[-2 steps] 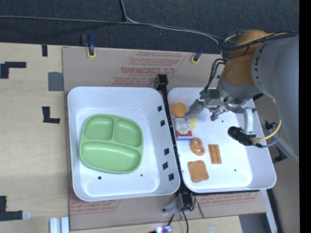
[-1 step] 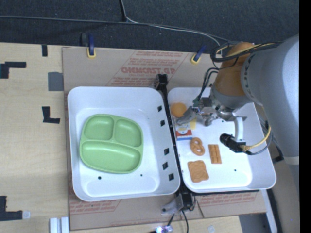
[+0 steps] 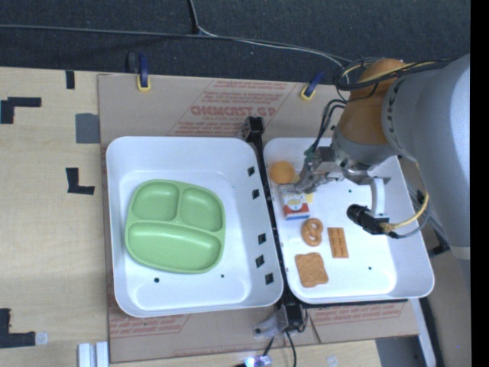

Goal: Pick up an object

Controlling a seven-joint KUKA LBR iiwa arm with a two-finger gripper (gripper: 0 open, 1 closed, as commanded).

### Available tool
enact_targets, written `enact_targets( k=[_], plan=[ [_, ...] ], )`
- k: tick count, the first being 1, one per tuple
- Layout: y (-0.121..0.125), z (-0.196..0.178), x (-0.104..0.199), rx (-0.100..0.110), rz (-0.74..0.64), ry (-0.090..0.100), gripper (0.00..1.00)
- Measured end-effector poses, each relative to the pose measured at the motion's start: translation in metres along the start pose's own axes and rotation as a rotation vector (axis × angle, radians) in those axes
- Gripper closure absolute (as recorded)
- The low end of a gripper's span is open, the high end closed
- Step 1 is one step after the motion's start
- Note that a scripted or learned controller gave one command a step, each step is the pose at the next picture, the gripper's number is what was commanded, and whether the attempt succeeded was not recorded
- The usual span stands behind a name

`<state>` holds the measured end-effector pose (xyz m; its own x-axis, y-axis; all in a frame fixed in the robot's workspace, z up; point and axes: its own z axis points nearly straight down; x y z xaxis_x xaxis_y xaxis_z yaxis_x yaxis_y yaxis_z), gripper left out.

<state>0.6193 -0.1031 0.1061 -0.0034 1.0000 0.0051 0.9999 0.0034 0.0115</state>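
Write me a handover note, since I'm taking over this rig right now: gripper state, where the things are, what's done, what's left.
Gripper: low in the right bin, near its back left corner, over a small red and white packet. I cannot tell its grip state.
Right bin: orange ball beside the gripper, pretzel, narrow cracker, toast slice.
Left bin: green divided plate.
Done: the arm has reached the objects; nothing looks lifted.
Left: confirm a grasp, probably on the packet, and raise it.
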Motion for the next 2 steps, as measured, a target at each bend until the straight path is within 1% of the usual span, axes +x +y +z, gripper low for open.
enact_targets(
  k=[1,2],
  plan=[
    [-0.001,-0.043,0.0,0.009,0.002,-0.006,1.0],
    [0.008,-0.088,0.001,0.008,0.002,-0.006,1.0]
  ],
)
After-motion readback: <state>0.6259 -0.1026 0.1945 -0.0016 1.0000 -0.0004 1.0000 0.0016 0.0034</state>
